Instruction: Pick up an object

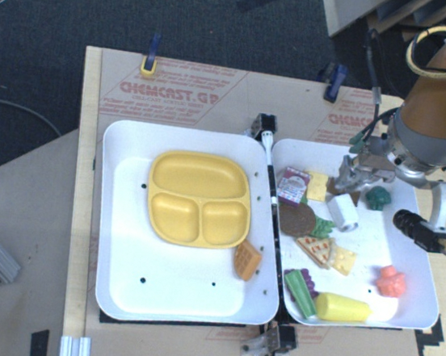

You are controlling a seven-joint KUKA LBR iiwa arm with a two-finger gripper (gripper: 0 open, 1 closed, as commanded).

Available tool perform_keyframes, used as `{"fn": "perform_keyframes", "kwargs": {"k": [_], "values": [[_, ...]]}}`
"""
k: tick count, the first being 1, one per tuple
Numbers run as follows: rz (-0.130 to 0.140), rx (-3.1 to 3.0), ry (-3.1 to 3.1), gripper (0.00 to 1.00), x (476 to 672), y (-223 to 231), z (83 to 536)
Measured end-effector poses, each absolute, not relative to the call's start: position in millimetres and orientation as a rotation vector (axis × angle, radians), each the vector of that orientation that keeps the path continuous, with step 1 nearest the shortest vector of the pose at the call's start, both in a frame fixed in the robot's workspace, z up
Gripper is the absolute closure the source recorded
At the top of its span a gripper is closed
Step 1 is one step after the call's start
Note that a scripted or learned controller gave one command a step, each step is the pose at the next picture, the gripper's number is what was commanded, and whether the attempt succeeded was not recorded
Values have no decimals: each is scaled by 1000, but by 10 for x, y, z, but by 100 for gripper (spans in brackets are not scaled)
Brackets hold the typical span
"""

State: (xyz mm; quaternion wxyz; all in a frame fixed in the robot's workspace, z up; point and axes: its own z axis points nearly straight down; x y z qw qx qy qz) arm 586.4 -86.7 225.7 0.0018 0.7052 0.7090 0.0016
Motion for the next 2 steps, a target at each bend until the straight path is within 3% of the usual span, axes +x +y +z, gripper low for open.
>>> {"fn": "perform_keyframes", "kwargs": {"k": [1, 2], "values": [[7, 2212, 2226, 100, 6153, -353, 2342], [3, 2217, 2221, 100, 6184, -380, 2349]]}}
